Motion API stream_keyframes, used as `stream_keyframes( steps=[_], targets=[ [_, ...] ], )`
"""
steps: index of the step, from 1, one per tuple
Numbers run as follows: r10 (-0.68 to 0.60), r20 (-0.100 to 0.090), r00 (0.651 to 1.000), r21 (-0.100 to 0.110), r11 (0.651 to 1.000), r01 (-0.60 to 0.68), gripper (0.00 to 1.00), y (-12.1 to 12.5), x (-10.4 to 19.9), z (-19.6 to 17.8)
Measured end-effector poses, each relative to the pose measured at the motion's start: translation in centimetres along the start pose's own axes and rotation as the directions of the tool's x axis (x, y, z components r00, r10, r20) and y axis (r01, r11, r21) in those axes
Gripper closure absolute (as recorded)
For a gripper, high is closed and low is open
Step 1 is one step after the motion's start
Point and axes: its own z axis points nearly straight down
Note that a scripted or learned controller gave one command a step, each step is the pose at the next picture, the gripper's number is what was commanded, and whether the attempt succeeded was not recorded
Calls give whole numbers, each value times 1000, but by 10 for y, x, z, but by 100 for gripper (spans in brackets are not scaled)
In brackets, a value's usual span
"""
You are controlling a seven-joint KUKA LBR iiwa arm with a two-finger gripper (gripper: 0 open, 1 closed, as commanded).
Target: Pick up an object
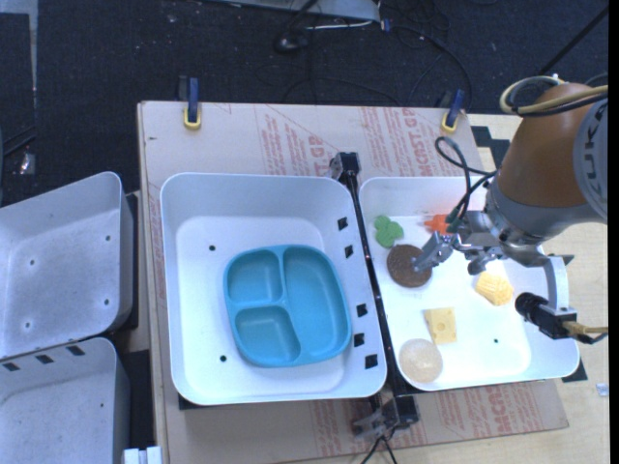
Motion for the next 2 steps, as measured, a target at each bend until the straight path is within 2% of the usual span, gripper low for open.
stream_keyframes(
  steps=[1, 2],
  targets=[
    [-2, 2, 1000, -13, 1000, 2, 0, 3, 0, -7],
    [-1, 1, 1000, -11, 1000, 1, 0, 10, 0, 55]
  ],
)
